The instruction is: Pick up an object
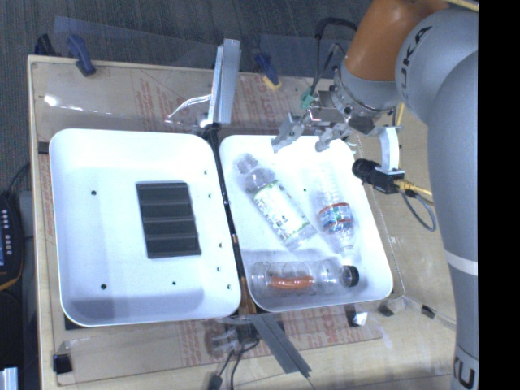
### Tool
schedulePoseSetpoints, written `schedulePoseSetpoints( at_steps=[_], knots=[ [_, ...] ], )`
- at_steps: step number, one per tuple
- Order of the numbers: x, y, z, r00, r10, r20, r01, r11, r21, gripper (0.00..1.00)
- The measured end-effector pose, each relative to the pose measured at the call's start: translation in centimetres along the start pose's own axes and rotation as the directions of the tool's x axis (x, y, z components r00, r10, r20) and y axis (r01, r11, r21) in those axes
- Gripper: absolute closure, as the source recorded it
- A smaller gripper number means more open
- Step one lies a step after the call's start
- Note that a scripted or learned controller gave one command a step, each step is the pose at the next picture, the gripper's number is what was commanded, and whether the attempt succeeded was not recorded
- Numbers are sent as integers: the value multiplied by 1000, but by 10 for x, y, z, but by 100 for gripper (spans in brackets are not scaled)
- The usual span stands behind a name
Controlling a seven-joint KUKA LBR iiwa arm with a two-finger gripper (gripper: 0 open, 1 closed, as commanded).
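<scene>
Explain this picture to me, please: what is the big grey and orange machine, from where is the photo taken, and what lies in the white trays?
The machine is a robot arm reaching in from the right. Its gripper, open and holding nothing, hangs over the far edge of the right tray. One camera above the bench looks down at a slant. The right tray contains three clear plastic bottles: one with a white label, one with a red and blue label, and one lying across the near end. The left tray contains a dark ribbed block.
</scene>
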State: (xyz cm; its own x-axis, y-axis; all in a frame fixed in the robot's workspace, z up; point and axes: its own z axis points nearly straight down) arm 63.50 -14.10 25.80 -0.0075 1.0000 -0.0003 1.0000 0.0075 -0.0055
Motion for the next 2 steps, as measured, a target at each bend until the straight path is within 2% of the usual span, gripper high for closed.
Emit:
schedulePoseSetpoints(
  at_steps=[1,2],
  knots=[
    [-60,1,-27,994,105,0,-105,994,-2,0],
    [-48,3,17,912,410,-2,-410,912,3,0]
  ],
)
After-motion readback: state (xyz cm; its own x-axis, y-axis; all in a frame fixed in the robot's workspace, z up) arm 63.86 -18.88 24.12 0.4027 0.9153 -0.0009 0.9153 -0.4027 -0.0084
